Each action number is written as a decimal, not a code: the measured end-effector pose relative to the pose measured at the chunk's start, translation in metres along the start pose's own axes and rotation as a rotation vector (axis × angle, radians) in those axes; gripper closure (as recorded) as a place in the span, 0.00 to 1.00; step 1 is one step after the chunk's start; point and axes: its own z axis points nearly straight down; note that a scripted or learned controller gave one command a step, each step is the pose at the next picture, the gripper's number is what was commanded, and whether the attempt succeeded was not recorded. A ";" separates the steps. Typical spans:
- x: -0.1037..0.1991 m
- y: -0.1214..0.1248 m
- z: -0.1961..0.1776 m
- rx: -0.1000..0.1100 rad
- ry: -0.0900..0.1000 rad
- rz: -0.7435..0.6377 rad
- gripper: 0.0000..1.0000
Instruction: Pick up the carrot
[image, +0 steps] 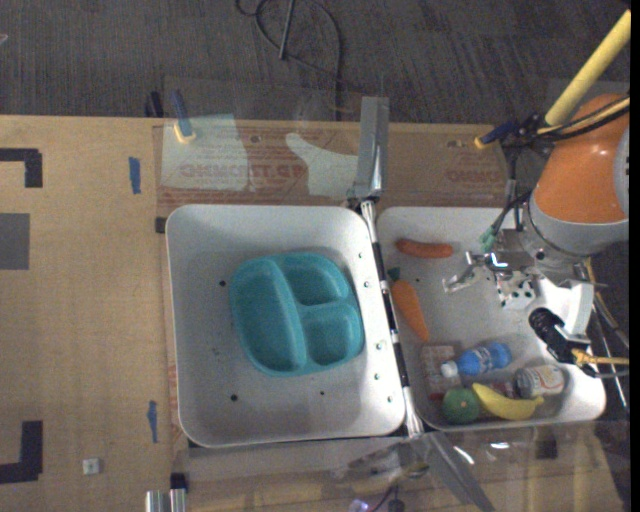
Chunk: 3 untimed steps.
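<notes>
Partly hidden under the arm, the right bin holds the carrot.

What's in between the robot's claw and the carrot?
Nothing: in the camera view, just bare white bin floor separates the gripper from the carrot.

My arm is reaching in from the right, wrist hanging low, gripper pointing leftward.
</notes>
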 end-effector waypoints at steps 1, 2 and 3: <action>-0.017 -0.044 0.100 -0.015 -0.004 -0.155 0.00; -0.020 -0.043 0.089 -0.021 -0.009 -0.150 1.00; -0.020 -0.043 0.089 -0.021 -0.009 -0.150 0.00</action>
